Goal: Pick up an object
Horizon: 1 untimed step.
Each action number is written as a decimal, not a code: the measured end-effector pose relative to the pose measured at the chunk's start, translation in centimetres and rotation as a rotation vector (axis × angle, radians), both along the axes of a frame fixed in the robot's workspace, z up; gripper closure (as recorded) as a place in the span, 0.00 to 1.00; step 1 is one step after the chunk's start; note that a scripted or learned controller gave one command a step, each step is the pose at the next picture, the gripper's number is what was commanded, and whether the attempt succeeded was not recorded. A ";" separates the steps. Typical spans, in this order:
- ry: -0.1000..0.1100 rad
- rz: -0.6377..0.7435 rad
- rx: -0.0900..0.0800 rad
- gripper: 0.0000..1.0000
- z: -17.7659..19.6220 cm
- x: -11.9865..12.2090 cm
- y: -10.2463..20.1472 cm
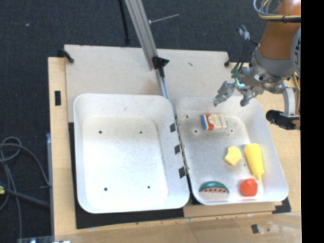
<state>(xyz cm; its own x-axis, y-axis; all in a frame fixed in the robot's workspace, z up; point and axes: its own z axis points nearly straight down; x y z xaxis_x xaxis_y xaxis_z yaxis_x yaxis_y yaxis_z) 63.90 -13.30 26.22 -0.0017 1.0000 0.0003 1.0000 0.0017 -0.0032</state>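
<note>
My gripper [234, 97] hangs over the far edge of the right bin [270, 135], its two fingers spread open with nothing between them. Just below and left of it, a small white carton [213, 121] with red and blue ends lies on the bin floor. Further toward the front sit a pale yellow chunk [233, 156], a yellow corn-like piece [254, 160], a red tomato [248, 187] and a watermelon slice [213, 189].
The left bin [124, 151] lies beside the right one. A slanted metal pole [144, 32] rises from between the bins at the back. Cables lie on the dark floor at the left.
</note>
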 end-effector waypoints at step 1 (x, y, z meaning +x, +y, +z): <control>-0.004 0.001 -0.002 0.00 0.3 0.1 0.0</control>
